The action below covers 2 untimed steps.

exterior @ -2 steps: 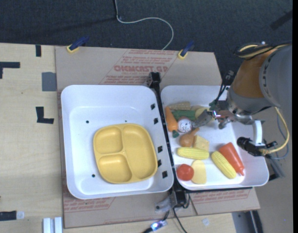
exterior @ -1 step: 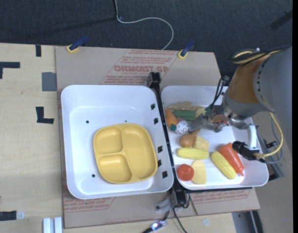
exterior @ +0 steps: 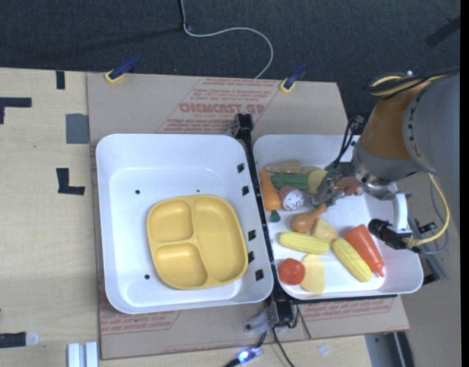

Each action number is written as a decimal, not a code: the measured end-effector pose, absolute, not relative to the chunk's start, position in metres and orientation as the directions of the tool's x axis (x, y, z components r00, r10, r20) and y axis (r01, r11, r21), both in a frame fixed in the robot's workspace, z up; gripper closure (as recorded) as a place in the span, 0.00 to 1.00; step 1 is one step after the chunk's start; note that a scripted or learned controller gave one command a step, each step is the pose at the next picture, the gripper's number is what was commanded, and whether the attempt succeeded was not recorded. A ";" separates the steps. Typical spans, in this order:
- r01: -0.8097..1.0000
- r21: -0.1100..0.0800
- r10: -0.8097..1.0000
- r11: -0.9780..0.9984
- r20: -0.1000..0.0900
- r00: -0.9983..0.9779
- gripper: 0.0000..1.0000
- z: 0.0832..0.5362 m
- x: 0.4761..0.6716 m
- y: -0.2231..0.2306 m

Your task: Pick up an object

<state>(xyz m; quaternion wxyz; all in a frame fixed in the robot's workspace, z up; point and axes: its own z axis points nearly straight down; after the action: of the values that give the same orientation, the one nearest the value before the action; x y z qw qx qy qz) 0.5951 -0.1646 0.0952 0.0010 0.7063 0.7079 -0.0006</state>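
The right bin point(exterior: 395, 283) holds several toy foods. An orange carrot point(exterior: 270, 191) lies along its left wall beside a green vegetable point(exterior: 291, 180) and a white ball with red marks point(exterior: 293, 200). A brown pear-shaped piece point(exterior: 305, 221) lies mid-bin, with a corn cob point(exterior: 303, 242) just below it. A second corn cob point(exterior: 351, 258) and a red pepper point(exterior: 366, 247) lie at the lower right, and a red tomato point(exterior: 291, 271) and a pale yellow slice point(exterior: 314, 274) sit at the front. My gripper point(exterior: 328, 193) is low in the bin, right above the brown piece's narrow end.
The left bin point(exterior: 119, 167) bears a yellow divided plate point(exterior: 196, 239). The grey arm with its orange band point(exterior: 387, 128) hangs over the right bin's far right side. A black divider point(exterior: 253, 205) runs between the bins. Cardboard lies under both bins.
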 end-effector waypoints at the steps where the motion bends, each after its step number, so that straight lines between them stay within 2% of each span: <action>1: 1.000 0.002 1.000 0.000 0.000 0.000 1.00 0.144 0.587 -0.162; 2: 1.000 0.004 1.000 0.003 -0.001 -0.003 1.00 0.203 0.588 -0.153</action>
<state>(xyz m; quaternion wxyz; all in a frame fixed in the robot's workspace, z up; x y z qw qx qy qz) 0.5885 -0.1525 0.2028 0.0017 0.7062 0.7080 0.0011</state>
